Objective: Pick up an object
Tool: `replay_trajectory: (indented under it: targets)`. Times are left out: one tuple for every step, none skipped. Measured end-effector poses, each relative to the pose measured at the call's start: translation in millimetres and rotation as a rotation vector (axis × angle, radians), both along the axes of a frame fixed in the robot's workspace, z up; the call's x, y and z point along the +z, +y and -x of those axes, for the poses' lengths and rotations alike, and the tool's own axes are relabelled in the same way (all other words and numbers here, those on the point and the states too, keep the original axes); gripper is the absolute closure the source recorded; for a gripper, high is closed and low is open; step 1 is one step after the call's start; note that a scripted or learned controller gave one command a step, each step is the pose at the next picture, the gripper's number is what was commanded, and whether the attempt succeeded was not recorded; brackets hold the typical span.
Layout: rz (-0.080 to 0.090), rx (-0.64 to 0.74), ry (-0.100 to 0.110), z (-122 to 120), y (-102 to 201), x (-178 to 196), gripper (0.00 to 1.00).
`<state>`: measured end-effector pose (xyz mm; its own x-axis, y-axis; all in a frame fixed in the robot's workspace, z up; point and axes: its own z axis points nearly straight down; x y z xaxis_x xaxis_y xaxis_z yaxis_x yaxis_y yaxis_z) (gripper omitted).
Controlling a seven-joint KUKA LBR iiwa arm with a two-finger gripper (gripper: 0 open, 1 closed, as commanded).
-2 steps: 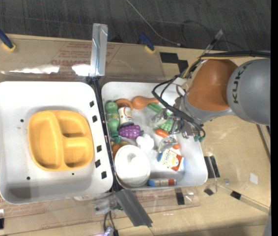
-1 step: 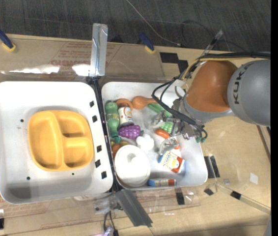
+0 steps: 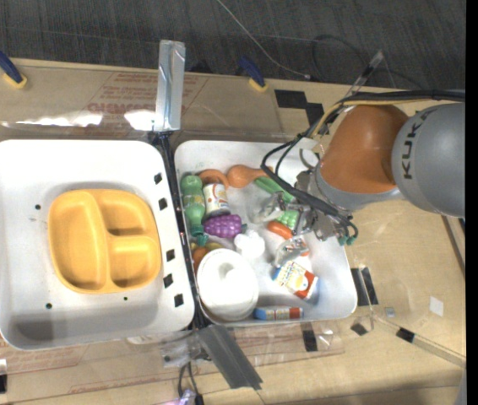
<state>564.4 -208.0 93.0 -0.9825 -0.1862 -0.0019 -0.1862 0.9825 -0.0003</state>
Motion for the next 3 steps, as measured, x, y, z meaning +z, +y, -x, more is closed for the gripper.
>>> replay_trajectory:
  targets:
    - [-0.001,-0.104,0.002,10.4,-1.3,-0.5,0.0]
    - [-0.001,-0.292,0.002,24.4,-1.3,-0.4,0.0]
    - [0.0,-0.287,-0.002,4.2,8.7,0.4,0.0]
